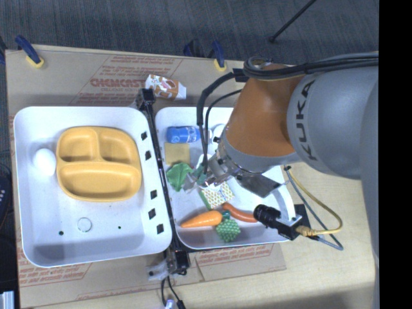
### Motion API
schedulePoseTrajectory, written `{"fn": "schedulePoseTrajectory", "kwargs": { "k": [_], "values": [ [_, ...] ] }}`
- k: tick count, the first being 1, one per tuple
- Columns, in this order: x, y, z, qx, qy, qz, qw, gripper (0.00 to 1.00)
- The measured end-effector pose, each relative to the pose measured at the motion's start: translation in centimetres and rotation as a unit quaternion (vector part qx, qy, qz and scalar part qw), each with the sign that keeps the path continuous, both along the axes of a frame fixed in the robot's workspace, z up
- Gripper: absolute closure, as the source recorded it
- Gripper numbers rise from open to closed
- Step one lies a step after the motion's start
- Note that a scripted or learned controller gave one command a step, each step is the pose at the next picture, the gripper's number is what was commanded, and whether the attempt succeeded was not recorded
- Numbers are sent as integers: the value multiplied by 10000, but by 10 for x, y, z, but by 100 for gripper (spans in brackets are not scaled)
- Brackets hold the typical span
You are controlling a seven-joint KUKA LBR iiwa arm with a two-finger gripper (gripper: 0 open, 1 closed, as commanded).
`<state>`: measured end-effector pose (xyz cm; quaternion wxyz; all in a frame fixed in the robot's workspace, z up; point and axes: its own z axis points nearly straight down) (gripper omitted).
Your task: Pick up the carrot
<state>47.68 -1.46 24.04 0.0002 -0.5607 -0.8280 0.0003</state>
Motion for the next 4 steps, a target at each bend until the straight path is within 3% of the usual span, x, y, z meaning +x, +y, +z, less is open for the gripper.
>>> {"fn": "schedulePoseTrajectory", "kwargs": {
  "k": [1, 2, 3, 4],
  "values": [
    [-1, 64, -49, 5, 22, 1872, 9823, 100],
    [0, 36, 54, -1, -6, 1501, 9887, 100],
    [-1, 99, -50, 2, 23, 1411, 9900, 100],
    [0, 76, 26, -1, 0, 1601, 9871, 100]
  ]
}}
